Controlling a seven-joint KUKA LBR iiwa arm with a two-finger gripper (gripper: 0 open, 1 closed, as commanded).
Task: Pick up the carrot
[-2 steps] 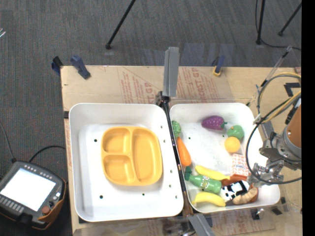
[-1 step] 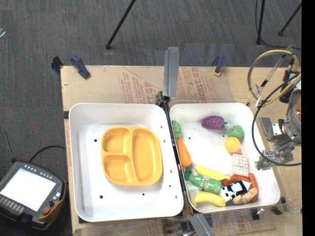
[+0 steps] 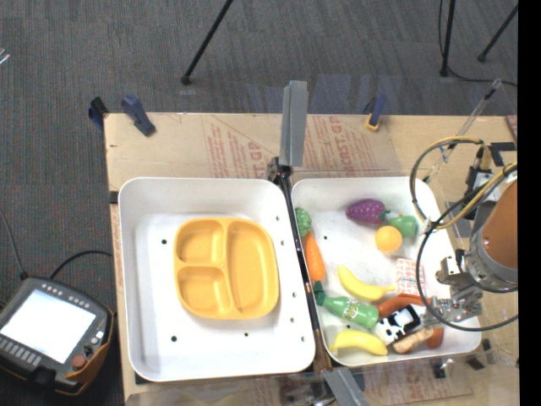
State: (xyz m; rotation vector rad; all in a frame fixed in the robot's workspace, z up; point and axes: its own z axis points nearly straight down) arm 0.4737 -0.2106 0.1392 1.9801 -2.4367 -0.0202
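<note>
The carrot (image 3: 314,258) is orange with a green leafy top (image 3: 303,222). It lies lengthwise against the left wall of the right bin (image 3: 328,191). My gripper (image 3: 454,301) hangs over the right edge of that bin, well to the right of the carrot, with a pile of toy food between them. Cables loop around the wrist and nothing is visibly held.
The right bin also holds purple grapes (image 3: 366,211), a yellow ball (image 3: 388,238), two bananas (image 3: 363,284), a green bottle (image 3: 348,309) and several small items near the gripper. The left bin (image 3: 144,227) holds a yellow divided plate (image 3: 226,266). A metal post (image 3: 293,125) stands behind the bins.
</note>
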